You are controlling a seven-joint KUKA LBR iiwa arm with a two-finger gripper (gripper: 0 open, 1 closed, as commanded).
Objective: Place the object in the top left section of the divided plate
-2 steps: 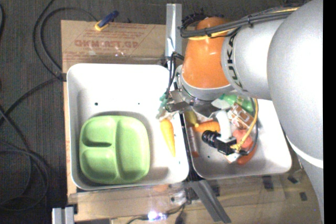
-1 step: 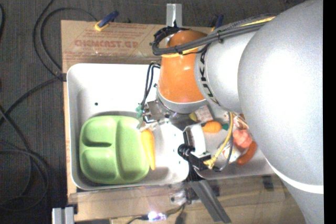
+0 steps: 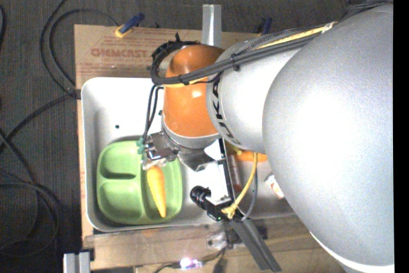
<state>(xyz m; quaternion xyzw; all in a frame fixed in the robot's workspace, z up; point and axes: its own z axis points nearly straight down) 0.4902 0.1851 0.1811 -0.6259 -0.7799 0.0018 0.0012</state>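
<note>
White bin (image 3: 112,96) holds a green plate (image 3: 118,185); a yellow object (image 3: 157,192) is seen below the gripper (image 3: 152,156), over the plate's right section. Finger state cannot be told. Placement should be aimed at the top-left section

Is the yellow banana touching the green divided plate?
Touching. The camera view shows the banana lying in the green divided plate, in its right compartment, resting on the surface.
</note>
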